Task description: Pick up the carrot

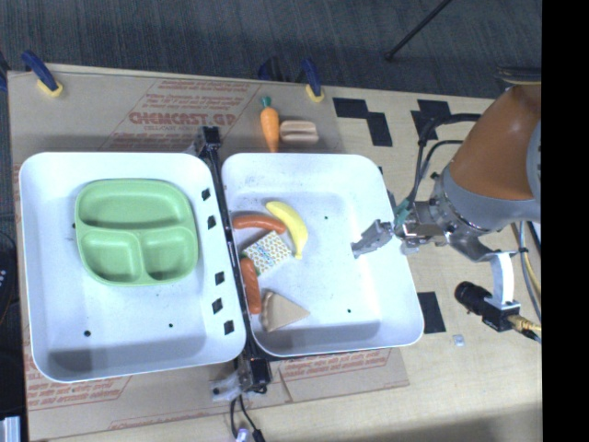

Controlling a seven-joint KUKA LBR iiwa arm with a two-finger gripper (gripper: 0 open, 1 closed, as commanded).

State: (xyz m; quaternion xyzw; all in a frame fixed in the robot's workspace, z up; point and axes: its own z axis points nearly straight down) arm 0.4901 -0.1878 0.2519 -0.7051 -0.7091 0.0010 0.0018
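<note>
Cardboard covers the counter (184, 109); carrot (268, 125) lies behind the right bin (391, 247). Tool (371, 239) hovers inside; its opening is unclear.

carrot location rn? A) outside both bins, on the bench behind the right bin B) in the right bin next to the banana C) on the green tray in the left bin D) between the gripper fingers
A: the carrot lies on the bench just beyond the right bin's far rim, beside a small hot-dog-like toy, well away from the gripper.
</note>
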